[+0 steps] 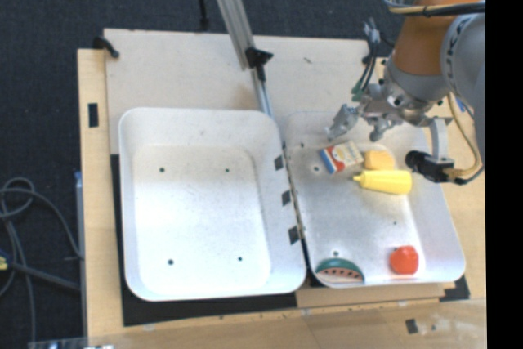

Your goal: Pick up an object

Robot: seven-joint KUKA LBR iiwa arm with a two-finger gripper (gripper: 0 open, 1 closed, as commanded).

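Nearest to me, at the front edge of the right bin [433, 245], there's a watermelon slice toy [340, 272] sitting on the rim, and an orange-red ball [404, 260] just beside it, to its right. Using that ball as my marker: well behind it lies a yellow banana-ish thing [384, 181], with a small yellow-orange lump [377, 158] touching its far side, and a little white carton with red and blue on it [338, 157] just left of those two. The left bin [139, 200] is off to the ball's left, past the divider.

Furthest back from the ball is the gripper [358, 120], hanging over the bin's rear edge, right behind the carton. Its fingers look spread apart with nothing between them, so I read it as released.

My guess is the carton is the target, since it's closest under the tool. If I'm steering this, I'd come forward a touch to centre over the carton, line the fingers across its narrow side, and drop straight down, because the banana and lump crowd its right side and could get nudged.
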